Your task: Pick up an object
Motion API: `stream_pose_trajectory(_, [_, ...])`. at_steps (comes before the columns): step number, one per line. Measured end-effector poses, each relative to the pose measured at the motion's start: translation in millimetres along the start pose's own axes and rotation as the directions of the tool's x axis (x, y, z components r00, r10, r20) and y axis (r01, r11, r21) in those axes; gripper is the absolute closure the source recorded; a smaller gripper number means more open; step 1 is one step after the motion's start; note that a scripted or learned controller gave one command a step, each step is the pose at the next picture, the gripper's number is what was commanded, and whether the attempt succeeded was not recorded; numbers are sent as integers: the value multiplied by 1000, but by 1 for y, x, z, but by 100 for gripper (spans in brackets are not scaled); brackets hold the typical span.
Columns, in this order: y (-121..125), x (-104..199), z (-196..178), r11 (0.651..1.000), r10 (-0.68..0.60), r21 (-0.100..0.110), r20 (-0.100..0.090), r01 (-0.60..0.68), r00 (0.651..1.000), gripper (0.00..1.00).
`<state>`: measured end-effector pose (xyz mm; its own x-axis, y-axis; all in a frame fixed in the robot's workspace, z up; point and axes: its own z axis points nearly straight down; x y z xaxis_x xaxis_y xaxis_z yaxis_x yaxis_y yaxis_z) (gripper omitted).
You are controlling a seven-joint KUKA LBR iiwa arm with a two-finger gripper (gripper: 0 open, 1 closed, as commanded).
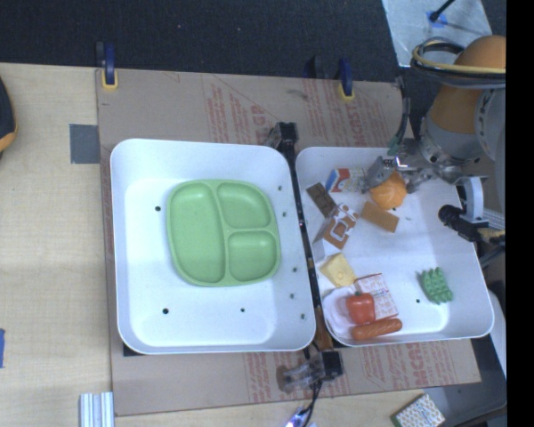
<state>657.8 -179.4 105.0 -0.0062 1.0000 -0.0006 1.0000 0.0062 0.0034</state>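
- An orange fruit [389,193] sits at the far end of the right bin [463,327], between the tips of the gripper [390,183].
- The gripper's fingers close around it.
- A green divided plate [222,232] lies in the left bin [133,265].

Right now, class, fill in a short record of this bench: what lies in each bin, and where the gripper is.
left bin: one green divided plate
right bin: orange ball, yellow block, red block, sausage, green brick, small cards
gripper: over the right bin's far end, at the orange ball
ball gripped: cannot tell
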Motion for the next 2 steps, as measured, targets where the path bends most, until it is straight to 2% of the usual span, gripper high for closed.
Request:
stream_pose_trajectory(1, [-2, -1, -10, 1000, -2, 7, 0, 2, 1000, 100])
stream_pose_trajectory(2, [2, 69, -75, 1000, -4, -2, -1, 4, 1000, 100])
